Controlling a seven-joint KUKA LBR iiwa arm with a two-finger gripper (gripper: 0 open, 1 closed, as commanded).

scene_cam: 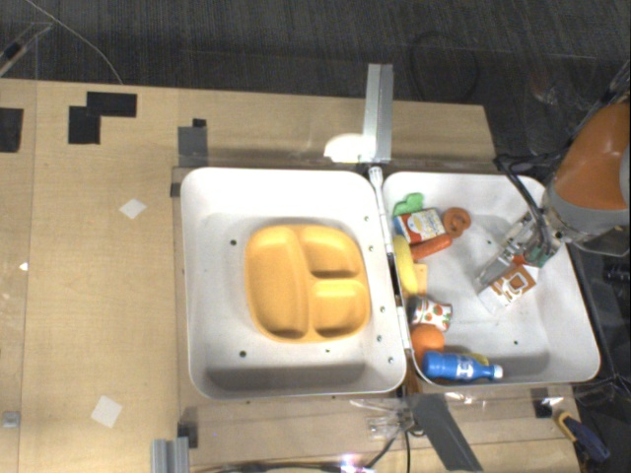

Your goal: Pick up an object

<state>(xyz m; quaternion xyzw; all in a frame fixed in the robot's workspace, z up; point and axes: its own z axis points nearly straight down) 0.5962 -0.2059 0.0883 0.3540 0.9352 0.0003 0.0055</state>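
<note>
Single overhead view of the bench (89, 294) with two white bins side by side. Left bin (212, 264) holds a yellow divided tray (306, 282) with three compartments, sitting roughly centred. Right bin (562, 333) holds the loose items, mostly lined up along its left wall: a small carton with a green top and a red-and-white label (419, 221), a red sausage-shaped toy (441, 236) with a round orange end, a yellow banana-like piece (404, 267), a small red-and-white printed can or cup (431, 313), an orange ball (427, 339), and a blue bottle with a white cap (461, 368) lying on its side near the front wall. Labels carry printing, but none of it resolves into readable words or a brand at this size. The end effector (508, 264) reaches in from the right below the orange band on the arm (592, 170), and sits low over the right half of the right bin. A small brown-and-white packet (515, 284) lies on the bin floor directly at the fingertips, touching or just under them; whether it is actually pinched between the fingers cannot be told, and the opening of the end effector cannot be told either. The packet lies well apart from the row of items at the left wall.
</note>
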